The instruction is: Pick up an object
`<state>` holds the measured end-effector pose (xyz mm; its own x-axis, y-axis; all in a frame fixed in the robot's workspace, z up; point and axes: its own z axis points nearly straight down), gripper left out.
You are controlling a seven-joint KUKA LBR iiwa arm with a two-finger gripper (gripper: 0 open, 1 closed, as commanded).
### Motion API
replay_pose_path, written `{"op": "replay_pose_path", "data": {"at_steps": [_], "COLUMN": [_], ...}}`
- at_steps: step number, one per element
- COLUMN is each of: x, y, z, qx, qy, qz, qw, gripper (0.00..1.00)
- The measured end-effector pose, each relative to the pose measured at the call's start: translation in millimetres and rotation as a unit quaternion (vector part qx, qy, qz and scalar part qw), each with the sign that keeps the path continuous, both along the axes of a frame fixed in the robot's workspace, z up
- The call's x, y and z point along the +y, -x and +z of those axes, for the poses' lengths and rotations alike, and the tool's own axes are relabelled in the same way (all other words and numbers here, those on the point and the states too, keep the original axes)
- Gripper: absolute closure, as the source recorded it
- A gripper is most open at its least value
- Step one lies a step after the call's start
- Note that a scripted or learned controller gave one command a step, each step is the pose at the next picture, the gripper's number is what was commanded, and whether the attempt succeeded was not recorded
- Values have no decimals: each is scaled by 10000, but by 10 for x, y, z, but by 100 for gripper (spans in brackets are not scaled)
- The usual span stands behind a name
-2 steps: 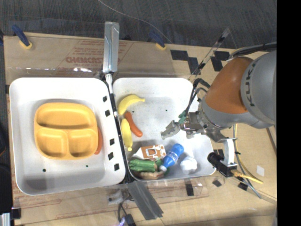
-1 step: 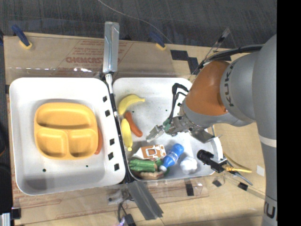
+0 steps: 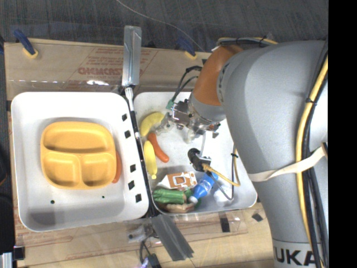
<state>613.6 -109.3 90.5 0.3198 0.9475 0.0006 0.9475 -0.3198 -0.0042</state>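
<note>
The right bin (image 3: 234,197) holds several objects. A yellow banana-like piece (image 3: 150,121) lies at its upper left, with a second yellow piece (image 3: 149,158) and an orange carrot (image 3: 158,149) just below it. Toward the front lie a white and orange carton (image 3: 181,180), a blue bottle (image 3: 202,187), a green item (image 3: 169,195) and a brown item (image 3: 178,207). My gripper (image 3: 177,118) hangs low over the upper part of this bin, just right of the upper yellow piece. I see nothing between its fingers.
The left bin (image 3: 28,205) carries a yellow divided plate (image 3: 78,152) with an orange item (image 3: 117,169) at its right edge. A black divider (image 3: 134,149) separates the bins. The big grey arm (image 3: 279,121) covers the right bin's right side.
</note>
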Motion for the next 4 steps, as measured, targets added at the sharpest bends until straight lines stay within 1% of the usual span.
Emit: {"op": "replay_pose_path", "data": {"at_steps": [1, 2, 3, 4], "x": [172, 122, 105, 152], "y": [-124, 624, 111, 222], "z": [651, 198, 8, 14], "qx": [-31, 20, -10, -8], "qy": [8, -8, -1, -7], "qz": [1577, 1839, 2447, 3578], "qw": [9875, 9829, 9696, 9338], "gripper": [0, 0, 0, 0]}}
